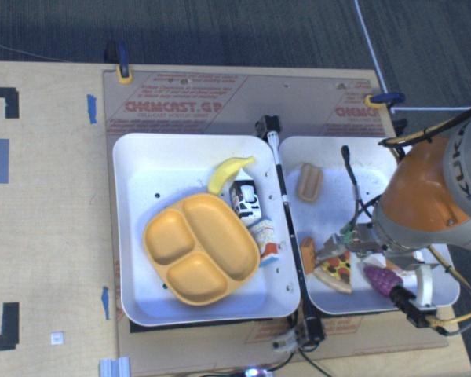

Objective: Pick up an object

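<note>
A wooden bench (pixel 47 234) carried two shallow white bins set side by side. The left bin (pixel 141 179) held a yellow divided plate (pixel 200 247) with three compartments, lying tilted across the bin's lower half. Just above the plate's upper edge lay a banana (pixel 227 172), and beside it, to the right, a black-and-white carton (pixel 246 198) rested against the plate's rim. Below the carton, a small white packet with red and blue print (pixel 266 242) sat near the bin's right wall.

In the right bin (pixel 330 151), a tan bread-like piece (pixel 309 183) lay near the upper left corner, well apart from everything else there. Lower down, a small orange block (pixel 307 254) sat by the left wall, touching a toy pizza slice (pixel 337 272). To the right of the slice lay a purple object (pixel 381 279), possibly a toy grape bunch.

The gripper (pixel 337 248) hung low over the pizza slice, its metal tips just above the slice's upper edge. Whether the fingers were parted or closed could not be told, and nothing was visibly lifted. The arm's orange band (pixel 424 191) loomed over the bin's right side.
</note>
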`<action>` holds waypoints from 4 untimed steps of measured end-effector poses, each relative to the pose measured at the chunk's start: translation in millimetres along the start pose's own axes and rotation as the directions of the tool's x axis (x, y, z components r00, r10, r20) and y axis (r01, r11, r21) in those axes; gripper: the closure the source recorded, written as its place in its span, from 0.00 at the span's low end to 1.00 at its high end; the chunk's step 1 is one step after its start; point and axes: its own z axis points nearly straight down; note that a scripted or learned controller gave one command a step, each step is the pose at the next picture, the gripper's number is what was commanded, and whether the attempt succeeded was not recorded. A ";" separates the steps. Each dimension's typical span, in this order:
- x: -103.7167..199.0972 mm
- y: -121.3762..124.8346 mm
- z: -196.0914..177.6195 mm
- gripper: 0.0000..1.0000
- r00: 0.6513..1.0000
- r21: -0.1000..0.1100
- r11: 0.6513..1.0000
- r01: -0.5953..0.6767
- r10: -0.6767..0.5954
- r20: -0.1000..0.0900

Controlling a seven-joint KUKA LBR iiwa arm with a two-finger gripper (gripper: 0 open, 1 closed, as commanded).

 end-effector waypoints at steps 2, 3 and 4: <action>60.3 -3.2 -95.9 1.00 1.000 0.016 1.000 0.001 -0.001 -0.006; -21.9 43.0 -68.4 1.00 1.000 0.016 1.000 -0.001 0.001 -0.003; -25.8 64.9 -72.2 1.00 1.000 0.015 1.000 0.001 -0.001 -0.004</action>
